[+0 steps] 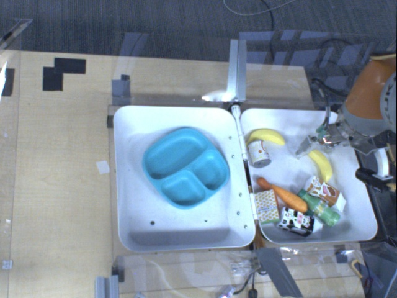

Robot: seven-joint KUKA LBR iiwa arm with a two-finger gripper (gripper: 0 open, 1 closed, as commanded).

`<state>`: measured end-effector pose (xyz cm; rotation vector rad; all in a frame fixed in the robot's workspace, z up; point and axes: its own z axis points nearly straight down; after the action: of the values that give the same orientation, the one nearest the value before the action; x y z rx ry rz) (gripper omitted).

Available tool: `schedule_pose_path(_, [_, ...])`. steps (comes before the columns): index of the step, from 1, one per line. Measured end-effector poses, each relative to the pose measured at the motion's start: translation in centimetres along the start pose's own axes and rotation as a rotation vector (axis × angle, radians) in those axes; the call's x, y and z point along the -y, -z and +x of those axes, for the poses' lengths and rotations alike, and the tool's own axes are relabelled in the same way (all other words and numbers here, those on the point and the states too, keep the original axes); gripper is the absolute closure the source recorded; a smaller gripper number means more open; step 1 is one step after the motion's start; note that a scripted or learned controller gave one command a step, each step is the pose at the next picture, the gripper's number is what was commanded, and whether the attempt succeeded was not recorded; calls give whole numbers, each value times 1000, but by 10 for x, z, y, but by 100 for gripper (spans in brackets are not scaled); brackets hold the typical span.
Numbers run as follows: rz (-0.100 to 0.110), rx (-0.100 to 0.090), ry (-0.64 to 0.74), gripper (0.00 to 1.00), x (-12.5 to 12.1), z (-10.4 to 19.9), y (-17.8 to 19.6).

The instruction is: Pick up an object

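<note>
Gripper [317, 139] hovers over right bin [366, 228], far-right side, just above a banana [321, 164]; can't tell jaw state. Second banana [268, 135] and can [258, 153] sit far-left; blue divided plate [185, 166] in left bin [133, 228]

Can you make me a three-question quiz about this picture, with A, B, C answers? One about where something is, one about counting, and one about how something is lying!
1. Where is the blue plastic divided plate?
A. in the left white bin
B. in the right white bin
C. on the wooden bench

2. How many yellow bananas are there?
A. one
B. two
C. four

3. How is the small metal can placed?
A. lying on its side
B. stacked on the plate
C. hanging from the gripper

Answers:
1 A, the plate sits alone in the left bin.
2 B, one banana lies by the can, another under the gripper.
3 A, its round end faces sideways.
</note>
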<state>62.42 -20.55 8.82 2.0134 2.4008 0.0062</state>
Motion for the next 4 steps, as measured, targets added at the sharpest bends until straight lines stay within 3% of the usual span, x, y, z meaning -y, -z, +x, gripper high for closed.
schedule_pose_path(1, [0, -1, -148, 0, 6, 4, 0])
schedule_pose_path(2, [1, 0, 206, 0, 13, 7, 42])
schedule_pose_path(3, [-1, 0, 87, 0, 7, 1, 0])
schedule_pose_path(4, [-10, 4, 89, 100, 4, 0, 14])
